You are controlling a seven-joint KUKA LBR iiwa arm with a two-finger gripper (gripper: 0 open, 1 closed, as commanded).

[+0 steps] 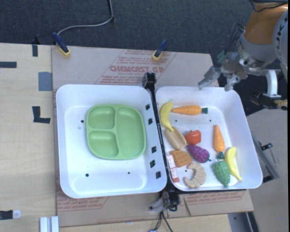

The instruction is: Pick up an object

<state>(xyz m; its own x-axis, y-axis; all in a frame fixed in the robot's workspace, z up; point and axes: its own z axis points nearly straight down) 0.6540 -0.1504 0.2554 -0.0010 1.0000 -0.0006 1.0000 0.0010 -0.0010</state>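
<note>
You have two white bins (67,144), one green plate (117,131), two bananas (165,115), two carrots (187,110), and one tomato (194,137), grape bunch (198,152) and croissant (195,174).

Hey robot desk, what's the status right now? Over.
Gripper open, hovering over the right bin's far rim, holding nothing. Toy foods untouched; nearest is the carrot. Nothing in the way.

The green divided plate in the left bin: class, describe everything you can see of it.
The green divided plate looks like pale green moulded plastic, a rounded square with three compartments: two smaller ones on its left side, one larger on its right. It lies flat, right way up, on the floor of the left shallow white bin, near the middle, with nothing in its compartments.
</note>
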